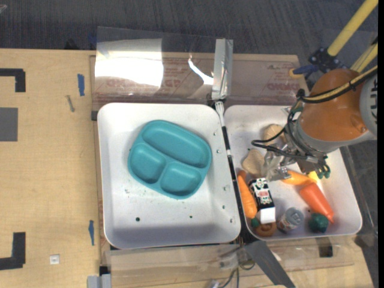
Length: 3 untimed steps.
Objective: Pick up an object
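1. The two-finger metal gripper (277,164) is seen lowered into the right shallow white plastic bin (351,218), below the arm's orange wrist band (332,110). Whether anything is gripped cannot be told; the tool's end is crowded by cables and clutter.
2. Just beside the gripper, on its left, a pale tan rounded object (254,159) is noted; a second tan piece (273,131) lies above it, partly hidden by the wrist.
3. Right of the gripper, a yellow-orange wedge-shaped piece (298,178) is recorded, touching a large orange toy carrot (316,199) with a dark green knob (318,223) at its lower end.
4. Below the gripper, a small black-and-white printed box (262,194) is noted lying beside a long slim orange toy carrot (246,198) along the bin's left wall.
5. Near the bin's front edge, a small grey metal can (290,219) is seen, and a small brown-and-green piece (263,225) left of it.
6. In the left white bin (120,215), a teal plastic plate with three compartments (170,158) is recorded, well apart from the gripper.
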Available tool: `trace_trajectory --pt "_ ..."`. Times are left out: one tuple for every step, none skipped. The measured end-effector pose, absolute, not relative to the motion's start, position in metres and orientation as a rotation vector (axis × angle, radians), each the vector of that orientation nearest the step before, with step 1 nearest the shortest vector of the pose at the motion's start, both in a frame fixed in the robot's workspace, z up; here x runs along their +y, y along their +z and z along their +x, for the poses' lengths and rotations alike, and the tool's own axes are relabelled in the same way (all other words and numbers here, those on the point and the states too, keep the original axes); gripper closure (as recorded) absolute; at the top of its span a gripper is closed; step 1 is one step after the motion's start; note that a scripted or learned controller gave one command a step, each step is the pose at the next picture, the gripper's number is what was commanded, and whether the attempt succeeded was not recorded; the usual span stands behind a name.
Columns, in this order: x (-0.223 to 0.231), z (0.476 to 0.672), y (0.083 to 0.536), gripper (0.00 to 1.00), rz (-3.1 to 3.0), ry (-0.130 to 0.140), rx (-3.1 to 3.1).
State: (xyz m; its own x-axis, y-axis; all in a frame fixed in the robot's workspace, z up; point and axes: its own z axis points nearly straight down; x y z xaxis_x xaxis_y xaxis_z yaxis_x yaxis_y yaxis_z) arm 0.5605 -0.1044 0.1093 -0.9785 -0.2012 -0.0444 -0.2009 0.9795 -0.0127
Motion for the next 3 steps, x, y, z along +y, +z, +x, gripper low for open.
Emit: trace_trajectory --pt "-0.104 0.56 0.108 0.0 -0.313 -0.012 3.082" --pt "-0.101 0.519 0.097 0.0 -0.108 -0.016 3.098" --pt "-0.096 0.584 0.096 0.0 -0.04 -0.008 3.113"
